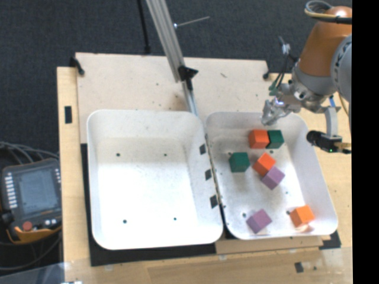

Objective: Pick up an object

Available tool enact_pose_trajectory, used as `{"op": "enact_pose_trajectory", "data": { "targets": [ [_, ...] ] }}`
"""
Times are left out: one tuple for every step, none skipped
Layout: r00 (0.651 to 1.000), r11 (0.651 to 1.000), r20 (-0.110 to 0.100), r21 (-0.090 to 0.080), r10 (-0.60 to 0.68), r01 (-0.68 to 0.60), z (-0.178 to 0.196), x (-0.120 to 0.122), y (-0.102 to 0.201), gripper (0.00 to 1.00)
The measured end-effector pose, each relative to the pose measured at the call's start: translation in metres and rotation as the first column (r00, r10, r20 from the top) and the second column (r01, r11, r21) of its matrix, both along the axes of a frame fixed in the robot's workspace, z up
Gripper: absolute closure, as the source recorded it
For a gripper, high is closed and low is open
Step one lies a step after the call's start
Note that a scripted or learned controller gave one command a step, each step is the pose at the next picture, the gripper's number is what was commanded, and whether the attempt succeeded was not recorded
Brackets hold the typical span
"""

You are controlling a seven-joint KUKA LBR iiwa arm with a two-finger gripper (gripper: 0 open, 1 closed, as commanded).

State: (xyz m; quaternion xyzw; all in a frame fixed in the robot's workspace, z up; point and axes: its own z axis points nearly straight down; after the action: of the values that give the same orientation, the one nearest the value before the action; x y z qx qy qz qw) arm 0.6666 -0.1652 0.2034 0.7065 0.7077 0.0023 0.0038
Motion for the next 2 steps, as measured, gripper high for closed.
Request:
{"op": "enact_pose_trajectory", "data": {
  "targets": [
    [1.0, 1.0, -0.002, 0.001, 0.001, -0.001, 0.043, 0.001, -0.002, 1.0],
    [1.0, 1.0, -0.009, 0.002, 0.004, -0.004, 0.034, -0.002, 0.054, 1.0]
  ]
}}
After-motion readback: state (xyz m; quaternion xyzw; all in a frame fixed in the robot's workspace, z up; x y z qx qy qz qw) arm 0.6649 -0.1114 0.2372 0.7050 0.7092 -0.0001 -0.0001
